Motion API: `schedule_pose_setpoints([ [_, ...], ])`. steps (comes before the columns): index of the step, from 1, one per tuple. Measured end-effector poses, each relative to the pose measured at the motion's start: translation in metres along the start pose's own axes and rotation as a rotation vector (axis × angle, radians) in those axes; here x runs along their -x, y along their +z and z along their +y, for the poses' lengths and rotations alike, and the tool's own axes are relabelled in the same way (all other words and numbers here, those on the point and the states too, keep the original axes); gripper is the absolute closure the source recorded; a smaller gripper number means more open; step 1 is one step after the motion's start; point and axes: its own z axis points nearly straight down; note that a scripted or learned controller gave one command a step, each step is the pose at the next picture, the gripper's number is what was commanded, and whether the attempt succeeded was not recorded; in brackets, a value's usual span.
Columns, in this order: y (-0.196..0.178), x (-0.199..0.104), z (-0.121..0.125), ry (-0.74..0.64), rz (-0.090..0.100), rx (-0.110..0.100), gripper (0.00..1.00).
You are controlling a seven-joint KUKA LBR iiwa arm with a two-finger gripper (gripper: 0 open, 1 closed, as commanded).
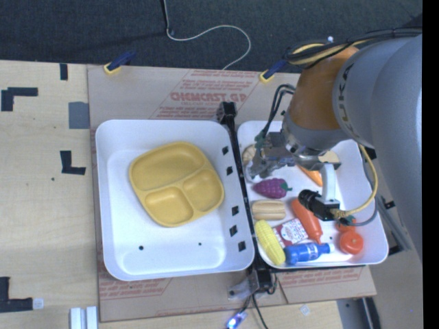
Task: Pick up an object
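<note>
From the overhead camera I see the gripper (264,164) low in the right bin (367,252), just above the purple grapes (270,188); I cannot tell its state. Below the grapes lie a hot dog bun (268,210), corn cob (269,242), blue bottle (306,253) and orange carrot (306,218). A yellow divided tray (176,182) sits in the left bin (116,238).

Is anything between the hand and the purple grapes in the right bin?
Nothing visible. The hand hangs just above the grapes, with bare bin floor between them. The hot dog bun lies just past the grapes, and the carrot is to the right, both clear of the path.
</note>
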Motion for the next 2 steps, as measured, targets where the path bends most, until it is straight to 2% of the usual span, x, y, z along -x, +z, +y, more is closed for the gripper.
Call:
schedule_pose_setpoints([
  [1,-0.125,-0.017,-0.059,0.005,0.0,0.001,1.0],
  [2,-0.216,-0.106,-0.082,-0.004,0.002,0.002,1.0],
])
